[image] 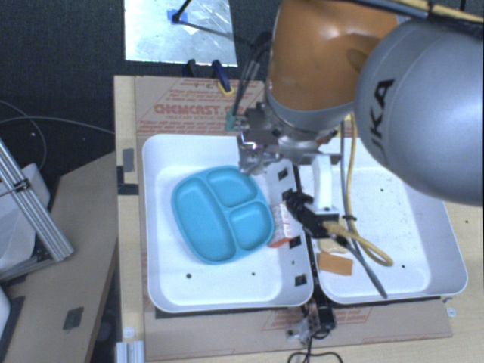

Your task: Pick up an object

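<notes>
**Crowded centre, risk of a grasp that closes on nothing**

The fingers (251, 161) hang under the bulky wrist, at the far rim of the left bin (153, 225). Whether they are open or closed cannot be told, and nothing is seen held between them.

The nearest candidate is the blue divided plate (221, 216), just in front of the fingers and slightly to their left. It has 3 compartments. It lies flat and is wide, so a descent onto its floor would probably close on nothing or skid along a ridge. Only its rim offers a bite.

A small red-and-white packet (280, 228) lies beyond the plate's right edge, touching the wall between the 2 bins. That wall could block 1 finger.

A tan scrap (335, 264) sits further right in the right bin (423, 274), beside a yellow hose (363, 244) that might snag.

Open room lies in the near part of the left bin, in front of the plate. The far rim crowds the fingers.
</notes>
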You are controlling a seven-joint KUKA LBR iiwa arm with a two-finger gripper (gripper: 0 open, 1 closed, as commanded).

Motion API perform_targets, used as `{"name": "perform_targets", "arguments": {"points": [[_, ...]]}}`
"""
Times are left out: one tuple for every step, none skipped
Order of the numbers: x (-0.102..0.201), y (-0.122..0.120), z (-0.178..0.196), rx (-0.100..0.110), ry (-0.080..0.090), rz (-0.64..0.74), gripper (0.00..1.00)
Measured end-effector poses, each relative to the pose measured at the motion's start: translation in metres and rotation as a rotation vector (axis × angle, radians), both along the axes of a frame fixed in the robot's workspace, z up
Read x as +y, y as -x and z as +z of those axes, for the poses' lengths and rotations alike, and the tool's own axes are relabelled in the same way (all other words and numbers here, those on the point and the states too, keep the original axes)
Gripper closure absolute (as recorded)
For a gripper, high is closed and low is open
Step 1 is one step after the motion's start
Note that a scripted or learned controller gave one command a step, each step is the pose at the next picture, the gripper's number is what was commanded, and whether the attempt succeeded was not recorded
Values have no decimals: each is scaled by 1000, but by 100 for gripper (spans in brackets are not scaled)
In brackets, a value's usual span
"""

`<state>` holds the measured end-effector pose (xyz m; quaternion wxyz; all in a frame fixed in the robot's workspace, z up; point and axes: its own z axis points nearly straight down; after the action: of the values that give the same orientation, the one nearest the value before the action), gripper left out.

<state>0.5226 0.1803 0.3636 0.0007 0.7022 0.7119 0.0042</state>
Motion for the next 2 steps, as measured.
{"name": "perform_targets", "arguments": {"points": [[-39,-94,-63,5,7,-17,100],[-27,-96,-191,15,6,-13,100]]}}
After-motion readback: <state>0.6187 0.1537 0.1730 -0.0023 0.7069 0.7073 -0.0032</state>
